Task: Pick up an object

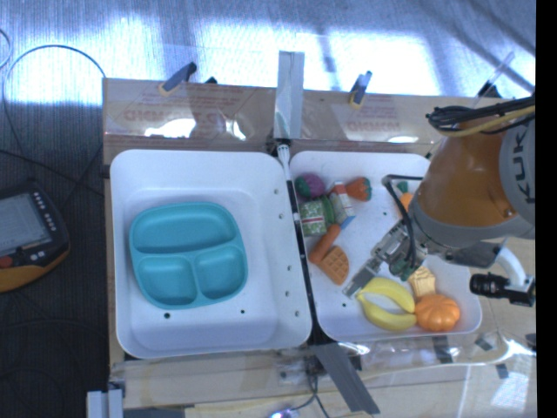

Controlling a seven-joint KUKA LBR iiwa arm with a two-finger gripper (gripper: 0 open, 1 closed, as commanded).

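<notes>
The right bin (365, 159) holds several toy foods. A yellow banana (388, 304) lies near its front, with an orange pumpkin-like piece (438, 313) to its right and a small tan piece (422, 280) just above that. My gripper (372, 271) reaches down into this bin, just above and left of the banana and right of a brown waffle-like piece (335, 265). Nothing shows held in it. Further back lie a purple piece (309, 185), a green piece (313, 215), an orange piece (357, 188) and a carrot (323, 243).
The left bin (130, 172) holds a teal divided plate (187, 252). The arm's orange band (466, 181) hangs over the right bin's right side and hides part of it. A divider rail (296, 233) runs between the bins. A handheld pendant (26, 233) lies off the bench at far left.
</notes>
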